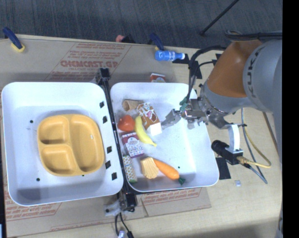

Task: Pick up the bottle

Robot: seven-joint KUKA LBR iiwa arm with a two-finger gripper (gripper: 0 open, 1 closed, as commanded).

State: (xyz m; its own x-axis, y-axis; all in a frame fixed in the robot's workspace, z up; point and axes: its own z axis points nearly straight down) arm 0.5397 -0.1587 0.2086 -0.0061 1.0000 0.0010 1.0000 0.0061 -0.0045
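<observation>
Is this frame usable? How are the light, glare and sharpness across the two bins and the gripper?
Camera view: light is even and soft; the white left bin and right bin look bright but keep their edges, with faint shadows along the walls. The yellow tray shows mild sheen. Small items like the banana and carrot are slightly soft; labels are unreadable. The gripper is dim and low in detail.

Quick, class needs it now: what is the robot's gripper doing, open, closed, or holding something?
Two-finger gripper: open, holding nothing, over the right white bin.
</observation>
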